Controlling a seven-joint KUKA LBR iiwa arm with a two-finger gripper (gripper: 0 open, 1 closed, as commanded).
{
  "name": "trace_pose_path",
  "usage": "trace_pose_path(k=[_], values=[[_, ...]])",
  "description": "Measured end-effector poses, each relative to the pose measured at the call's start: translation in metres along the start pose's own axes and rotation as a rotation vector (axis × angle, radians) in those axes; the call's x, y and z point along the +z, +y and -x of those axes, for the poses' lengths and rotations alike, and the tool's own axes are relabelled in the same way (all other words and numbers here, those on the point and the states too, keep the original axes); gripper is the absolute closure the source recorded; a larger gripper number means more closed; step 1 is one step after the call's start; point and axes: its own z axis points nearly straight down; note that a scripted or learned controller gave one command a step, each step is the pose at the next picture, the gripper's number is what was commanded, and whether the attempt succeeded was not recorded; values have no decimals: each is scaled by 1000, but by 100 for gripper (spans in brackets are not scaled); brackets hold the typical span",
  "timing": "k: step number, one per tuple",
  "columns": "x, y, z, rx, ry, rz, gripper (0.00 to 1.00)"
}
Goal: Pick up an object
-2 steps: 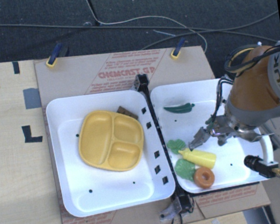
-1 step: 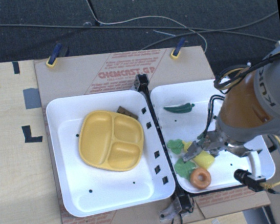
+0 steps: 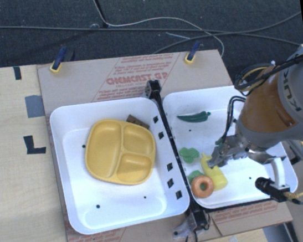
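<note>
I take the yellow block as the target: it lies in the right bin near the front wall, with an orange ring touching its left side and a light green piece just behind. My gripper sits right over the block's upper end, low, probably lined up for a grasp; whether the claw is spread or pinching I cannot tell at this blur. A dark green pepper lies well apart. The left bin carries a yellow divided plate, out of the way
</note>
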Motion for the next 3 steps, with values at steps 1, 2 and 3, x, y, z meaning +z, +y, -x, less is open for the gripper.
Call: trace_pose_path(k=[1,2,3], values=[[-63,-1,0,0,1,-4,100],[-105,1,2,-1,1,-5,100],[-158,2,2,-1,1,-3,100]])
